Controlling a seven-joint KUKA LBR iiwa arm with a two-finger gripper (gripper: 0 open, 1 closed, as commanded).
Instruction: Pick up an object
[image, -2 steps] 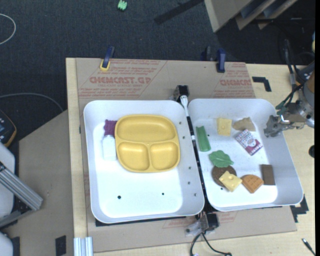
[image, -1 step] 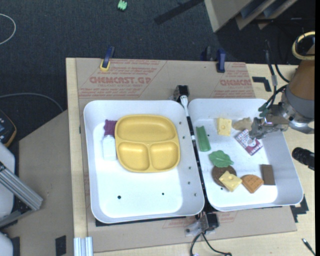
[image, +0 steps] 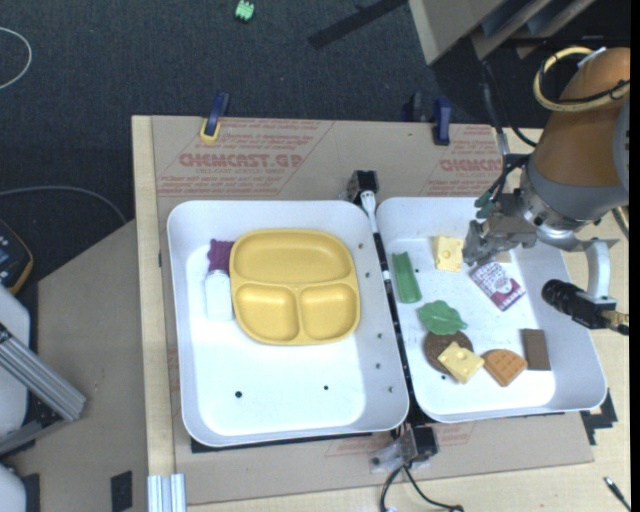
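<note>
Camera view: your claw (image: 488, 245) sits low in the right bin (image: 575, 385), between the yellow cheese piece (image: 449, 253) and the purple-red packet (image: 497, 284). You can't tell if it's released or clenched, and nothing visibly sits in it. Pick not done yet; grasp and lift are left. Other candidates: green strip (image: 405, 277), waffle (image: 503, 366).

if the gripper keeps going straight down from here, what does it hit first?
Probably the purple packet, lying just under the gripper in the right bin. The yellow cheese piece sits beside it. Depth is unclear from one view.
</note>
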